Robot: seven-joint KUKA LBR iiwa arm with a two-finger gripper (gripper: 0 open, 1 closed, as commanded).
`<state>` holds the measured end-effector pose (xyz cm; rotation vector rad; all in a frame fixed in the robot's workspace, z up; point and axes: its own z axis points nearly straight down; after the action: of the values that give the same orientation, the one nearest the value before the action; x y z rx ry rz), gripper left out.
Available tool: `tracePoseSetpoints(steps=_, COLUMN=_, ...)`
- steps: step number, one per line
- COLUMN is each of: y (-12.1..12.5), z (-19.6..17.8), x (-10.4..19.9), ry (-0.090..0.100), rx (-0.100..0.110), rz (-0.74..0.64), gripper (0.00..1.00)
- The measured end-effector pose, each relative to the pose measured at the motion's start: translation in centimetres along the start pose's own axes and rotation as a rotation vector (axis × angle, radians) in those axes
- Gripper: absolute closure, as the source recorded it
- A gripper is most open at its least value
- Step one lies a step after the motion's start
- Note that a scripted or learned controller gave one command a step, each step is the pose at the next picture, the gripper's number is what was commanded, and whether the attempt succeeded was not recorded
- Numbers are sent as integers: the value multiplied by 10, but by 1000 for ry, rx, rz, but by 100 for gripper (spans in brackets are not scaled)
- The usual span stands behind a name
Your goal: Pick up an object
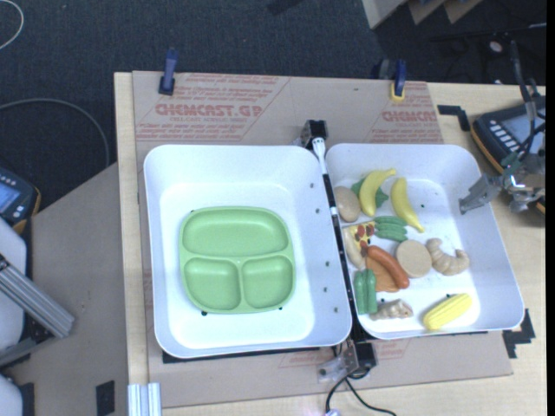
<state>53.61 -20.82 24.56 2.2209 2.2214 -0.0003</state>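
The pick looks barely begun: every toy food piece lies loose in the right bin (486,232), including two bananas (388,193), a sausage (388,265), a corn cob (447,310) and a croissant (447,256). The gripper (482,194) hangs at the bin's 3 o'clock rim, apart from the food and holding nothing; how far it is open I cannot tell. Choosing, descending and grasping remain. The green divided tray (236,258) sits in the left bin (165,232).
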Motion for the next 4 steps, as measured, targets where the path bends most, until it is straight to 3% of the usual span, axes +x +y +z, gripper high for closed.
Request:
tracePoseSetpoints(steps=1, y=-13, z=169, x=52, ry=5, rx=8, rz=-2, gripper=0)
tracePoseSetpoints(steps=2, y=70, z=160, x=64, ry=-2, rx=-7, rz=-5, gripper=0)
tracePoseSetpoints(steps=3, y=-5, z=55, x=166, ry=5, rx=-2, rz=-9, gripper=0)
tracePoseSetpoints(steps=4, y=-25, z=2, x=187, ry=1, rx=-5, rz=-4, gripper=0)
